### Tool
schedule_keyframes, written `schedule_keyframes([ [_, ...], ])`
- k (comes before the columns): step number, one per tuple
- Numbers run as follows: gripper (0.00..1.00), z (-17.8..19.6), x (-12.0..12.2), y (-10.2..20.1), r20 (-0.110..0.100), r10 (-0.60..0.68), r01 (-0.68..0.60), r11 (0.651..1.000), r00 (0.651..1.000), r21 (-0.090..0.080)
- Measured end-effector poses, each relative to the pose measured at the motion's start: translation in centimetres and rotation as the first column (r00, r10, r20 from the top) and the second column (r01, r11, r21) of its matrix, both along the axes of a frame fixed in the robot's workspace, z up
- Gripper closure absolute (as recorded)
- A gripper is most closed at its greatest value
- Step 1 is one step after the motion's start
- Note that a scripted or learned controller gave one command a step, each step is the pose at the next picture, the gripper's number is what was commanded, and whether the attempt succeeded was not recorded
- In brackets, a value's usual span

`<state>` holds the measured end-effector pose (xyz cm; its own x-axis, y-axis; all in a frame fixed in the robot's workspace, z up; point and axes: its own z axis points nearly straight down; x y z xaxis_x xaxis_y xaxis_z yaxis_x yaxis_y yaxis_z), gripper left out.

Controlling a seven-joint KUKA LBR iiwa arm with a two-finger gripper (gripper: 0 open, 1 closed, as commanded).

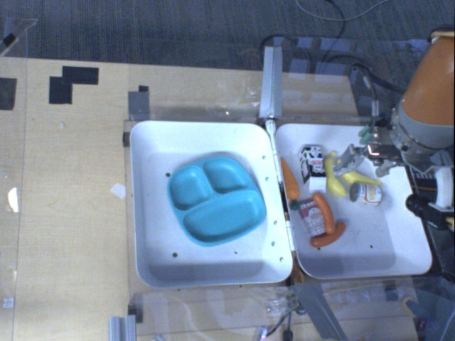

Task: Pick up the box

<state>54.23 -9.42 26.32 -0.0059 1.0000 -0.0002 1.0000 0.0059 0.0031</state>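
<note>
Right bin (398, 261) holds the clutter: small black-and-white box (311, 162) sits near its upper left, untouched, just right of an orange carrot (288, 180) along the bin's left wall. Gripper (350, 160) hovers right of the box, over a yellow banana (336, 180); jaws spread, nothing between them. Sausage (327, 222) and a small packet (311, 219) lie lower centre. Left bin (149, 261) carries a blue divided tray (215, 197).
</note>
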Motion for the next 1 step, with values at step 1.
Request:
schedule_keyframes([
  [1, 0.00, -10.82, -2.84, -11.15, -0.001, 0.030, -0.030, 1.000, 1.000, -0.001],
])
